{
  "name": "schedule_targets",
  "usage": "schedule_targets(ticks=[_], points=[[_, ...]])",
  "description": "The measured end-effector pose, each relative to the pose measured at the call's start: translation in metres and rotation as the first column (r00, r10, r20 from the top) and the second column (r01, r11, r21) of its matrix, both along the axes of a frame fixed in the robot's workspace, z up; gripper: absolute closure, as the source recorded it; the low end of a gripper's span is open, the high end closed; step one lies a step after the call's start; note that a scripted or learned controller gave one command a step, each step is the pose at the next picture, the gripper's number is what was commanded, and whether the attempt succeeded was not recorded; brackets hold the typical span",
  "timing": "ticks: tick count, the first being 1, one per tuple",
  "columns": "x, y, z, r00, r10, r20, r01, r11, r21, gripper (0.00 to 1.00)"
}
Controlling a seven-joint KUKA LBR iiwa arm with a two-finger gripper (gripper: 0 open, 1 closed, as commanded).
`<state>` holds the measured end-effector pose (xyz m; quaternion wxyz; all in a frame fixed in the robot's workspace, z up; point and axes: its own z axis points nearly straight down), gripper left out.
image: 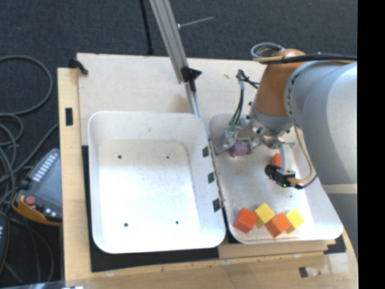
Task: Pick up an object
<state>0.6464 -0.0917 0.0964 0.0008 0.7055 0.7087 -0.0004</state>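
A small purple block [240, 149] sat at the gripper [234, 144], near the upper left corner of the right bin [319, 209], just beside the wall shared with the left bin [144, 179]. The block appeared to sit between the fingers, though whether they had actually closed on it could not be told from above. The arm [301, 101] reached in from the right, its grey bulk covering much of the right bin's far side, the orange band [274, 86] bent down over the wrist and the gripper pointing toward the bin's left wall. Near the bin's front edge lay four blocks in a loose row: two orange blocks [245, 220] and two yellow blocks [264, 212], alternating and touching or nearly so. Another small orange piece [276, 160] showed beside the wrist.
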Motion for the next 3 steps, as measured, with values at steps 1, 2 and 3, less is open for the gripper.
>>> schedule_targets(ticks=[1, 2, 3], points=[[0.001, -0.003, 0.012, 1.0, -0.001, 0.002, 0.001, 1.0, -0.002, 1.0], [-0.01, 0.075, 0.106, 1.0, 0.004, 0.008, -0.004, 1.0, 0.004, 1.0], [-0.004, 0.134, 0.169, 1.0, 0.005, 0.007, -0.005, 1.0, 0.004, 1.0]])
